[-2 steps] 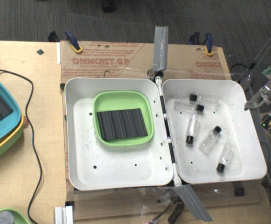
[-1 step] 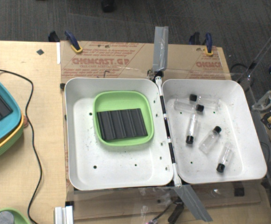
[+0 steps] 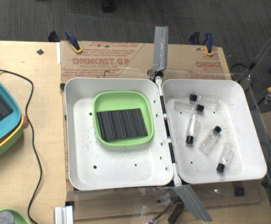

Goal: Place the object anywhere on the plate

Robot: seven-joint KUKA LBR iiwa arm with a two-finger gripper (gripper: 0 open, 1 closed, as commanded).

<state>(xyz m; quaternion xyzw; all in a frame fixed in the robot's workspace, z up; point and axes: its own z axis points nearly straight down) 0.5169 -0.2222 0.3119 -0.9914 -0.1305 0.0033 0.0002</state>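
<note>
Two white bins sit side by side before you, the left bin (image 3: 79, 162) holding one green plate (image 3: 121, 98) with a single dark ribbed mat (image 3: 122, 124) on it, the right bin (image 3: 249, 139) holding what look like five clear black-capped vials (image 3: 190, 129), scattered and lying flat. No vial is on the plate, so the job appears not yet begun: picking, carrying and placing all remain. The claw's opening and load you cannot tell from here
</note>
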